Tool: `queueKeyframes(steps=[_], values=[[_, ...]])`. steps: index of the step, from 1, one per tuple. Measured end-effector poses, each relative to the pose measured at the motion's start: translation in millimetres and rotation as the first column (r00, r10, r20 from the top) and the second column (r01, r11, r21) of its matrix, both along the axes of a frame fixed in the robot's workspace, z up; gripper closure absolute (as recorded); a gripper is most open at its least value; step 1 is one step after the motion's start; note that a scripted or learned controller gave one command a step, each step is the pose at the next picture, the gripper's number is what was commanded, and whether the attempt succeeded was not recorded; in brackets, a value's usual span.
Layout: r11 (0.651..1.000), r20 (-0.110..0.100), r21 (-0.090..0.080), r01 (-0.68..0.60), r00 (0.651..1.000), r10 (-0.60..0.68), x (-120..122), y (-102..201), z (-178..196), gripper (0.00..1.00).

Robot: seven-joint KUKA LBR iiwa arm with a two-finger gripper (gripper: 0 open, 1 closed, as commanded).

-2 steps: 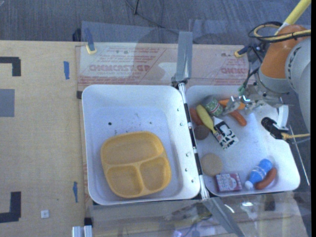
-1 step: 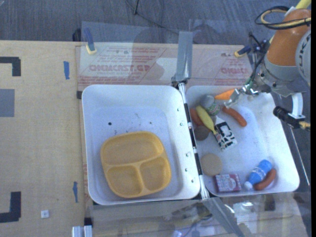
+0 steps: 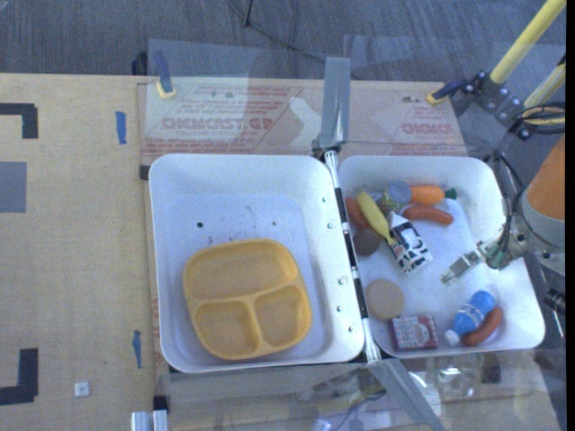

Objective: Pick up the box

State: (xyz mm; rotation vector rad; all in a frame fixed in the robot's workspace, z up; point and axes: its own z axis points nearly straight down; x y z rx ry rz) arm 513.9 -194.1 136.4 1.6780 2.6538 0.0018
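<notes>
A small red box (image 3: 414,332) lies flat at the front edge of the right bin (image 3: 517,281), beside a round brown cookie (image 3: 386,299). A black-and-white carton (image 3: 410,245) lies tilted in the middle of that bin. My gripper (image 3: 462,267) reaches in from the right and hovers low over bare bin floor, to the right of the carton and up-right of the red box. It touches neither, and nothing is seen in its grasp.
The right bin also holds a banana (image 3: 373,214), a carrot (image 3: 427,193), a red sausage (image 3: 429,214), and a blue bottle (image 3: 473,315) beside another sausage (image 3: 485,328) just below the gripper. A yellow divided plate (image 3: 247,296) lies in the left bin (image 3: 180,196).
</notes>
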Motion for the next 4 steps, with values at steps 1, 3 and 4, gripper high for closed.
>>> queueKeyframes(steps=[1, 3, 4], values=[[1.000, 0.005, 0.000, 0.003, 1.000, -0.003, 1, -1, 10, 1.00], [0.956, 0.004, -0.004, -0.294, 0.956, 0.294, 69, -29, 41, 1.00], [0.956, 0.004, -0.004, -0.293, 0.956, 0.293, 69, -30, 41, 0.00]])
